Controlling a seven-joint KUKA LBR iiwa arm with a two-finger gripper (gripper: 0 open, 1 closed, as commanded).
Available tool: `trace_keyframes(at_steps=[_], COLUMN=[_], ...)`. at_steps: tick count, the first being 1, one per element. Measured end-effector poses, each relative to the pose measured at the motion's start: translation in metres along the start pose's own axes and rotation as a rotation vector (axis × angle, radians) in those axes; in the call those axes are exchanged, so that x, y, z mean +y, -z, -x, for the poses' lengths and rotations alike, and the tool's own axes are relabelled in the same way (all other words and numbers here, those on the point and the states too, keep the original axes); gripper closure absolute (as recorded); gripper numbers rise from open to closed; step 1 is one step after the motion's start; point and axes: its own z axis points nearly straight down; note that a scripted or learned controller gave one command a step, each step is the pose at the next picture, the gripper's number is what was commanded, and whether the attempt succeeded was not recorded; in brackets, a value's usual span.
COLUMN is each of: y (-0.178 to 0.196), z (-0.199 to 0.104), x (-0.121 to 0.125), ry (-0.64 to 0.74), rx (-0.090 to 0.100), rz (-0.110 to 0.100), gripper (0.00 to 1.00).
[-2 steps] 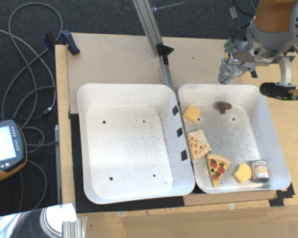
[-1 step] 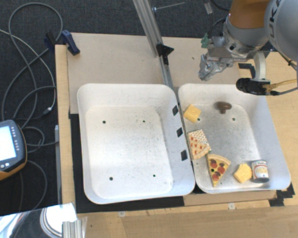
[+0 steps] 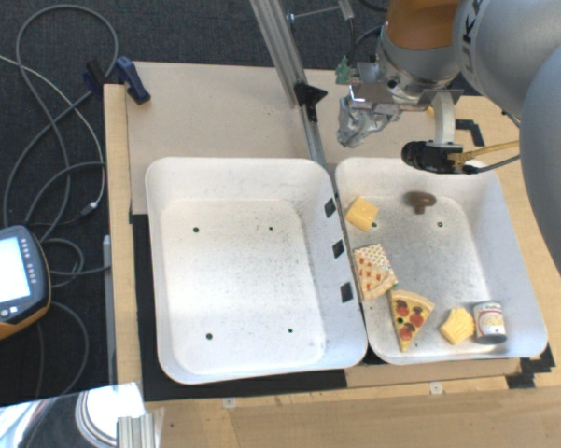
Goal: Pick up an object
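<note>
The right white bin holds several toy foods. A yellow cheese block lies near its back left corner, with a small brown piece to its right. Further forward lie a checkered cracker, a pizza slice, a second yellow wedge and a small can. My gripper hangs above the bench just behind that bin's back left rim, well above and behind the cheese block. I see nothing hanging from it.
The left white bin sits beside the right one, with black clips along the shared edge. A slanted aluminium post rises behind the bins, close to the gripper's left. A blue clamp sits at the bench's back left corner.
</note>
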Motion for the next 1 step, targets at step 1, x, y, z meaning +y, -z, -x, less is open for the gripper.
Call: trace_keyframes(at_steps=[1], y=[-0.0153], z=[-0.0424], x=[-0.0027], ry=[-0.002], rx=[0.000], rz=[-0.009], gripper=[1.00])
